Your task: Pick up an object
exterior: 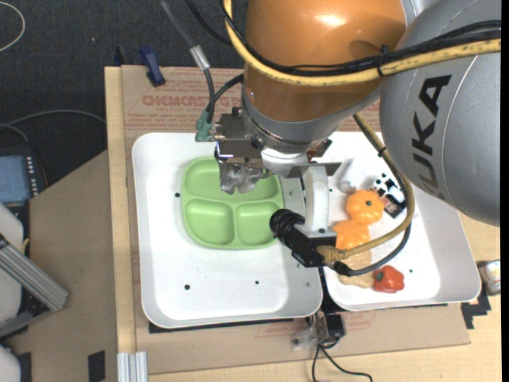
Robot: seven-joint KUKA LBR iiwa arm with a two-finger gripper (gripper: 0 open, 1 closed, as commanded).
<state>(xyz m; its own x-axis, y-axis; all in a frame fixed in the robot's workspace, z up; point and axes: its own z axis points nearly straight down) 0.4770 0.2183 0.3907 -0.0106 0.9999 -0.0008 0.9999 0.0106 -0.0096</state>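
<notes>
You see the green divided plate (227, 213) lying flat in the left bin (159, 237), toward its right half. The gripper (238, 180) sits directly over the plate's upper compartment, fingers low against the plate; whether they are spread or pressed together you cannot tell, and nothing shows between them. In the right bin (445, 269) you find an orange toy (364, 207), a second orange piece (352, 232) just below it, and a red piece (389, 279) near the front rim. The arm (318, 46) covers the bins' upper middle.
</notes>
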